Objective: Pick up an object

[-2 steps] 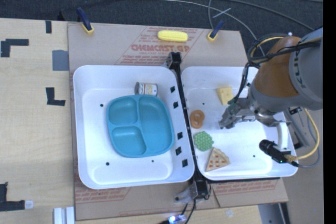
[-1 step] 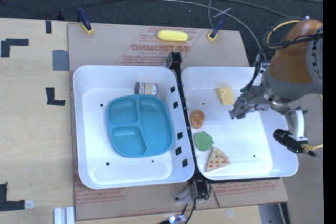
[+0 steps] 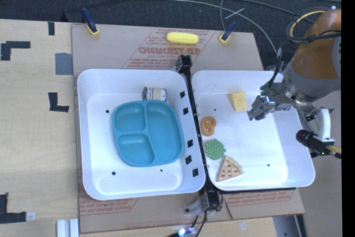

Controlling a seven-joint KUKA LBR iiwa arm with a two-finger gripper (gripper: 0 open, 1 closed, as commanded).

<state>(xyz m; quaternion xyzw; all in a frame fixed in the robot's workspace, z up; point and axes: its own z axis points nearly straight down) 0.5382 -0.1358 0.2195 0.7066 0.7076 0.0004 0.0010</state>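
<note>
Approach step: nothing picked yet.
Your gripper (image 3: 259, 110) hovers over the right bin (image 3: 288, 175), just right of the yellow cheese block (image 3: 239, 101); whether it is spread or closed you cannot tell. Next, I judge, you must shift left over the block and descend.

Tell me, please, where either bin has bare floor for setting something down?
Right bin: bare floor right of the pizza slice and broccoli, below the gripper. Left bin: a bare strip below the blue plate. Crowded: the right bin's left side, with pretzel and cheese.
</note>
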